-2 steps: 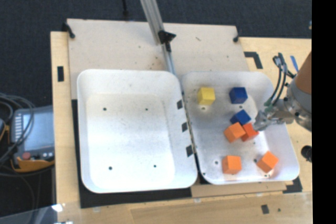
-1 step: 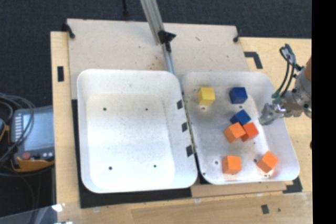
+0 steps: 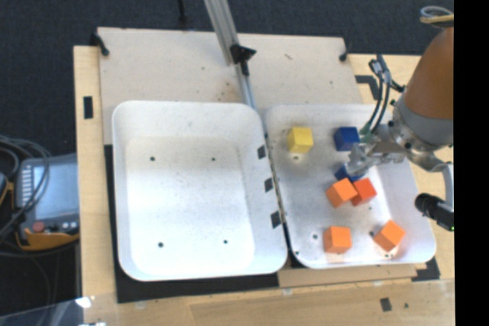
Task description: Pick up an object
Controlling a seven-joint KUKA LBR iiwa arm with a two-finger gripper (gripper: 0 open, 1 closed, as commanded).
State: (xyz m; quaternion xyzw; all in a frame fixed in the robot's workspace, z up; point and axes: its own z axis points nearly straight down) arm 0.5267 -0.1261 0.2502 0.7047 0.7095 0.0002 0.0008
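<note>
Looking down from the fixed camera, I see my pincer (image 3: 357,158) hanging over the right bin (image 3: 306,256), its tip just above a tight cluster of blocks. I cannot tell how it is set at the tip; wrist and cabling blur that part.

My target, by my judgement, is the orange cube (image 3: 341,192) directly below the pincer, touching a red-orange cube (image 3: 365,189) on its right, with a dark blue piece (image 3: 341,173) peeping out just behind it. These look like small rigid blocks, light, flat-faced and probably a little slick, so I would take the orange cube across two opposite free faces, avoiding the side pressed against its neighbour.

Also in the right bin: a yellow cube (image 3: 299,139) and a blue cube (image 3: 346,137) beyond the cluster, and two more orange cubes (image 3: 337,239) (image 3: 390,234) nearer the front rim.

The left bin (image 3: 122,118), beside it, shows only dark specks on its floor.
</note>
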